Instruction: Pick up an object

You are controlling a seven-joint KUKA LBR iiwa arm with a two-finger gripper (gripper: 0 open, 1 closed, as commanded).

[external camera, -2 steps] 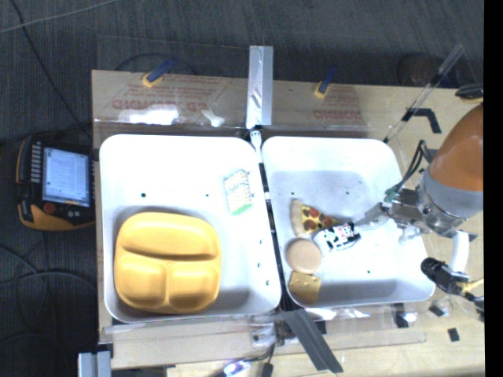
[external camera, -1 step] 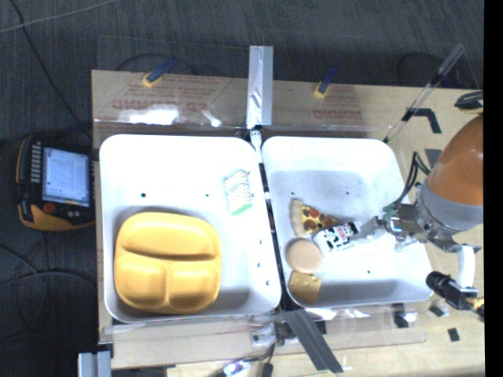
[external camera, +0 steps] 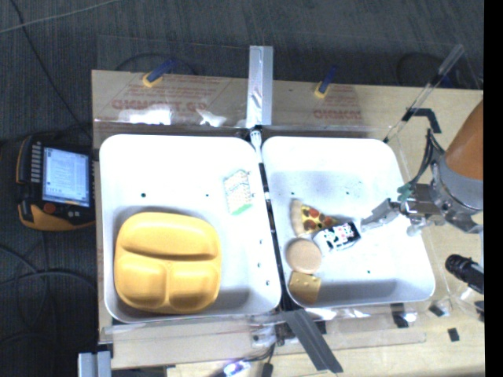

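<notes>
Nearest the camera, in the right bin (external camera: 409, 285), a brown block (external camera: 305, 287) sits in the near left corner, touching a round tan disc (external camera: 302, 254) just beyond it. Farther in lies a pizza-slice toy (external camera: 305, 216), and just to its right a small black-and-white object (external camera: 340, 236). Reaching in from the right, the hand (external camera: 369, 222) sits low over the bin floor, its tip just beside the black-and-white object; whether its fingers are parted or closed cannot be told. Left bin (external camera: 110, 210): a large yellow moulded object (external camera: 167, 259) occupies the near half, a small green-printed packet (external camera: 238, 192) lies toward the far right. A handheld screen unit (external camera: 56, 182) rests off the desk's left edge.
</notes>
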